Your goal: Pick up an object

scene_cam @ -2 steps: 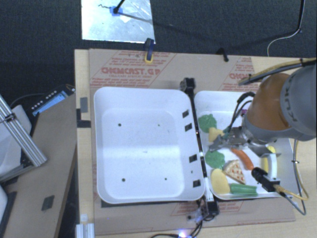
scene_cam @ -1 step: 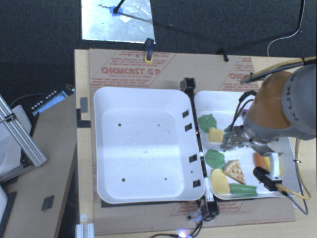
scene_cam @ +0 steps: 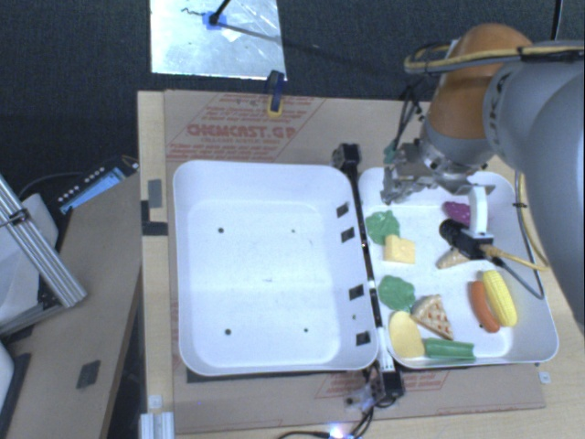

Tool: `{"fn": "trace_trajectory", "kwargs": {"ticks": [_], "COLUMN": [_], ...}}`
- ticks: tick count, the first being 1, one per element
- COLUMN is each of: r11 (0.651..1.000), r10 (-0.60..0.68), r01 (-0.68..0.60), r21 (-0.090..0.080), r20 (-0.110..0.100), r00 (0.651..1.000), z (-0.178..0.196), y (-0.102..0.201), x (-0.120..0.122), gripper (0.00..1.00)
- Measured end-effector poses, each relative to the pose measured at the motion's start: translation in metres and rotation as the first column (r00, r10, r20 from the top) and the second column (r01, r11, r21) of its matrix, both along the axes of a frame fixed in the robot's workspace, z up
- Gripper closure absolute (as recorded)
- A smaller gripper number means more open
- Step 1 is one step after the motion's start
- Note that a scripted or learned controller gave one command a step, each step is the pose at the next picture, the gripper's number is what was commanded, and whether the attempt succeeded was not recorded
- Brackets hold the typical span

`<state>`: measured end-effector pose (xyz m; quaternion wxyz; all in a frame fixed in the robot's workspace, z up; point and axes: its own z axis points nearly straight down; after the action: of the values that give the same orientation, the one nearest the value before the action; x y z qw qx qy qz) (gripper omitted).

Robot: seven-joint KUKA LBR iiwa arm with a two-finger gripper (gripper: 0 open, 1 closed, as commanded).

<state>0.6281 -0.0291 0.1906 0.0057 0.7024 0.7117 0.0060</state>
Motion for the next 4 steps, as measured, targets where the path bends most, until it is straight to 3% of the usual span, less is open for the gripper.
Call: {"fn": "trace_trajectory", "kwargs": {"ticks": [1,3,4], "r11": [1.0,1.0,1.0], "r10": [-0.005,-0.007,-0.006], "r01": [0.005,0.007,0.006], "r21": [0.0,0.0,0.001], "r20": [0.0,-0.012,-0.003], "r00": [1.0,1.0,1.0], "z": [0.107,0.146,0.246], "y": [0.019,0.047,0.058], "x": [0.02,0.041,0.041], "gripper": [1.0,1.0,1.0]}}
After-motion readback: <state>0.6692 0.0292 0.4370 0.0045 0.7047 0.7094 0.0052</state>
